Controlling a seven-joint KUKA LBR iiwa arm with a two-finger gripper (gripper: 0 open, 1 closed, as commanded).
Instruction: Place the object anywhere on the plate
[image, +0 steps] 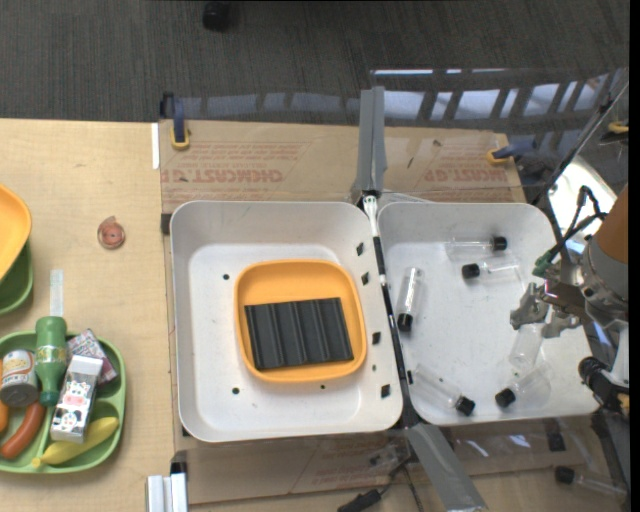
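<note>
The gripper (540, 318), pinching a clear tube (527, 345), should lift it straight, then release over the orange plate (300, 285).

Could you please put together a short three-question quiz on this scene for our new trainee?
1. True or false: the orange plate sits in the left bin.
2. What kind of objects lie scattered in the right bin? A) clear tubes with black caps B) toy fruit C) metal screws
3. Fill in: a dark ribbed ___ lies on the plate.

Key:
1. True.
2. A; one clear tube lies near the bin's left wall, and the gripper is over the bin's right side.
3. Block.
</note>
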